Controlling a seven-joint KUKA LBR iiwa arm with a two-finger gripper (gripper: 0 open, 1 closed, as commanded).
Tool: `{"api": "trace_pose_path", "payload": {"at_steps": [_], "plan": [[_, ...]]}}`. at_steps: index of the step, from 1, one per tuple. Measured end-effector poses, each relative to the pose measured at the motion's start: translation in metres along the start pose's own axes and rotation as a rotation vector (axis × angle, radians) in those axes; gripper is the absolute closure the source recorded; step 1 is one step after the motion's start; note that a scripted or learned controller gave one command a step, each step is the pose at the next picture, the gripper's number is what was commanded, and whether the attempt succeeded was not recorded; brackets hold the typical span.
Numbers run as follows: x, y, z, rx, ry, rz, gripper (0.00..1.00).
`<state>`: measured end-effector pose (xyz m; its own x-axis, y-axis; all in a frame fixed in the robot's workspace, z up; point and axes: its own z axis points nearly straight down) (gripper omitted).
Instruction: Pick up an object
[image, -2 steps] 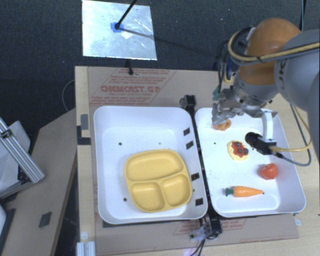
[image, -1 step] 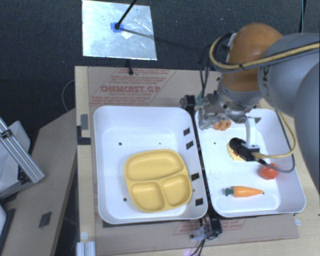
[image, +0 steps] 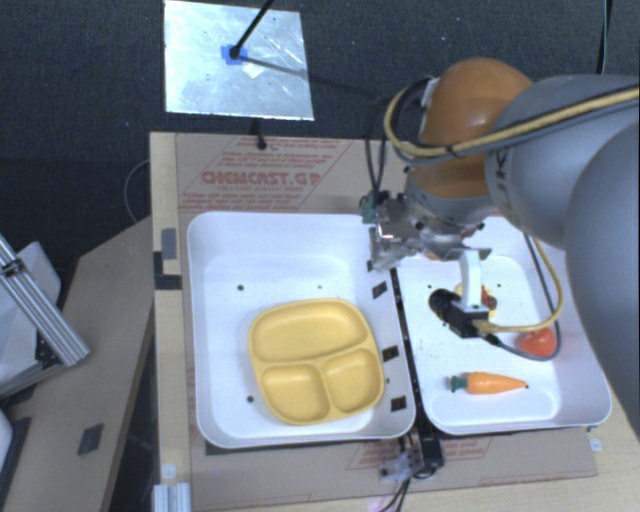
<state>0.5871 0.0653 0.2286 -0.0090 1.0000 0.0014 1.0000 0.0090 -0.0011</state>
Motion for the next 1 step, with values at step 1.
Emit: {"api": "trace_pose_path", "payload": {"at_steps": [1], "plan": [[0.0433, -0.0187, 0.0066, 0.000, 0.000, 0.001, 1.00]]}}
